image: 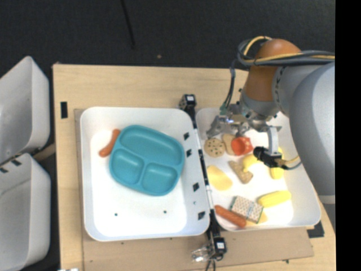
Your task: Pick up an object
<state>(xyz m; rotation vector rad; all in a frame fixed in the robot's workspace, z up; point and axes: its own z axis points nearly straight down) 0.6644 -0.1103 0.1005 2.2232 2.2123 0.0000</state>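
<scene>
On the right bin (304,205), the red tomato (241,145) lies just below the end effector (232,124).

What you can't make out from above

The wrist covers the gripper (236,130), so you can't tell how it stands, and it hides the twelve o'clock corner of the right bin (302,205). The red item (241,145) is partly under the gripper. At nine o'clock in the left bin (90,208), the blue tray (148,160) overlaps an orange piece (109,143). The frame's three o'clock edge cuts off the arm (310,117).
</scene>
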